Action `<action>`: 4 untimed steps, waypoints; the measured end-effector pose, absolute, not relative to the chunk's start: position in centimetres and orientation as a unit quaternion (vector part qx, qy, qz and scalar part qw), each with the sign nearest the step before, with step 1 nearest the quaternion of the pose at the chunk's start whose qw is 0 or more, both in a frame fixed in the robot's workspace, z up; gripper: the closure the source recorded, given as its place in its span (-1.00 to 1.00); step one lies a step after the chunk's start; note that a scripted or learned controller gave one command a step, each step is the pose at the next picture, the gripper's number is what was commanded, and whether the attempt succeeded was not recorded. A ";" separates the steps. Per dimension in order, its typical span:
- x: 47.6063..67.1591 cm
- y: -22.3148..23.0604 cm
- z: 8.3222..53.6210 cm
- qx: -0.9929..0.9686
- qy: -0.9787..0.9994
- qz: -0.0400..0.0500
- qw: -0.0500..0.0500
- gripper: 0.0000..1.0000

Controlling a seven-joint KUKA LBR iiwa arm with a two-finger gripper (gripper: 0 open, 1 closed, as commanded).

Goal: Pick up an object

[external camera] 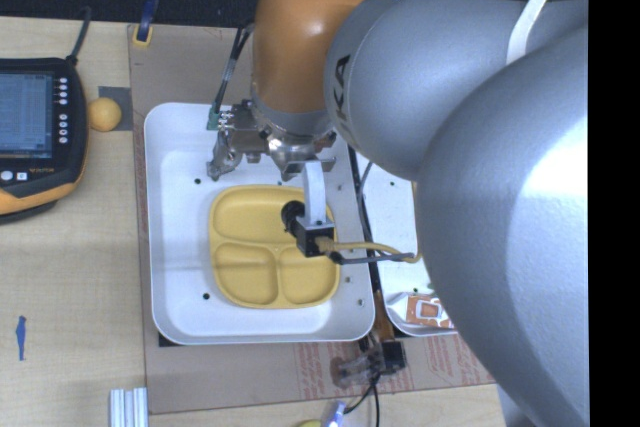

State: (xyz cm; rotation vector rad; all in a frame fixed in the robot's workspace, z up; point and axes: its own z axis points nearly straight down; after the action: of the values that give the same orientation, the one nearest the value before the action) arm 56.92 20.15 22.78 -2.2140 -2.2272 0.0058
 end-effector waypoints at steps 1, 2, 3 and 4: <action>65.6 21.6 30.1 -0.705 -0.709 0.001 0.001 -1.00; 65.5 21.6 31.1 -0.702 -0.712 0.003 0.002 1.00; 65.5 21.6 31.0 -0.702 -0.712 0.003 0.002 -1.00; 65.6 21.4 34.9 -0.704 -0.710 0.001 0.001 -1.00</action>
State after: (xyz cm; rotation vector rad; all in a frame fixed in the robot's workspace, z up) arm 65.60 21.39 34.88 -2.2118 -2.2283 0.0032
